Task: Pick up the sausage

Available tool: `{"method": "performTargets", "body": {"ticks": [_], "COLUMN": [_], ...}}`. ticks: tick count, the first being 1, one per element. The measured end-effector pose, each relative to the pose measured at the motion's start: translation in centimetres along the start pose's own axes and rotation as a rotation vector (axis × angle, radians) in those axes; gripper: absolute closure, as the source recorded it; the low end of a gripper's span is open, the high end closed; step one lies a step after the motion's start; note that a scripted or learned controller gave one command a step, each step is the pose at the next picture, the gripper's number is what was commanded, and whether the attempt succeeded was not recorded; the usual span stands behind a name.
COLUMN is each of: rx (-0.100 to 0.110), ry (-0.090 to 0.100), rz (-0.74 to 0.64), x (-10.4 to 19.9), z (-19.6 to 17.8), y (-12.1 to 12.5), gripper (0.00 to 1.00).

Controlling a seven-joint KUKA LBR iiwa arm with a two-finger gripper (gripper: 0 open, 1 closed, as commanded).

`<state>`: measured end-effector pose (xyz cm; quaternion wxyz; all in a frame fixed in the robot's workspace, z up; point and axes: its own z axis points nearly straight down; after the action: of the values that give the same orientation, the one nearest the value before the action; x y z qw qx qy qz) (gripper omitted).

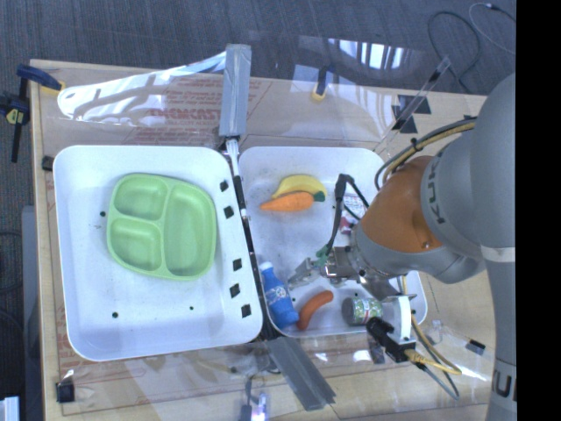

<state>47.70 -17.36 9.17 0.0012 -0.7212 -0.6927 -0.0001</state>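
My gripper (308, 271) hangs with its fingers spread and holding nothing, just above the sausage (315, 308), which lies near the front wall of the right bin (263, 169), beside the blue bottle (277, 295), its long axis running slantwise from front-left to back-right.

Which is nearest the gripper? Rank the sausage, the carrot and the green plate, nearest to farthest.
Measured from the gripper in the camera view:
1. Sausage: just below the gripper, near the front of the right bin.
2. Carrot: farther up the same bin, beside the banana.
3. Green plate: off in the left bin, farthest.
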Motion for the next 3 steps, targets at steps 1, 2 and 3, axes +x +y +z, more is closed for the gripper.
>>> {"method": "performTargets", "body": {"ticks": [1, 2, 3], "rx": [0.000, 0.000, 0.000], "ry": [0.000, -0.001, 0.001], "rz": [0.000, 0.221, 0.239], "x": [0.0, 0.7, -1.8], "z": [0.0, 0.0, 0.0], "y": [0.0, 2.6, 0.1], "gripper": [0.00, 0.00, 0.00]}}
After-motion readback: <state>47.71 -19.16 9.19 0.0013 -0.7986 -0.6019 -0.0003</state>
